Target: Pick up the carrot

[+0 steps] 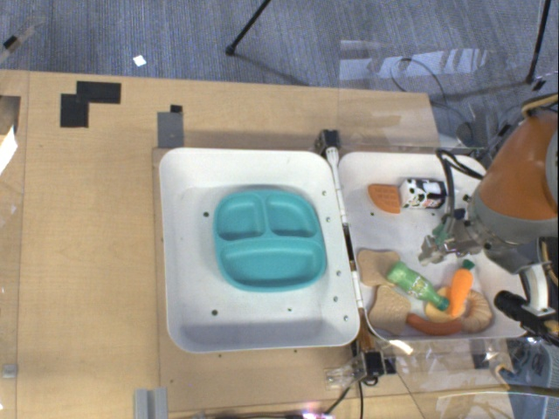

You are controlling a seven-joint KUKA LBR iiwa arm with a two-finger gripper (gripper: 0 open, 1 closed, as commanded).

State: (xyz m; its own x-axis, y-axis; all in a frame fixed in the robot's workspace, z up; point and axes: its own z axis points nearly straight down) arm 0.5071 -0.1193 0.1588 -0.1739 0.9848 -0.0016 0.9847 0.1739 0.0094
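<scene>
The right bin [384,168] is crowded along its near side: the carrot [460,291] lies hemmed in by a green bottle [417,285] on its left and a sausage [432,325] and bread slices [384,305] below. The arm [521,190] hangs over that bin's right part. Open white floor lies mid-bin, between this clutter and the orange wedge [384,197] and small cow toy [422,193] at the far end.

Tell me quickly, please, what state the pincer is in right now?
Pincer: cannot be told; it sits above the right bin, beside the carrot, with nothing visibly between it.
</scene>
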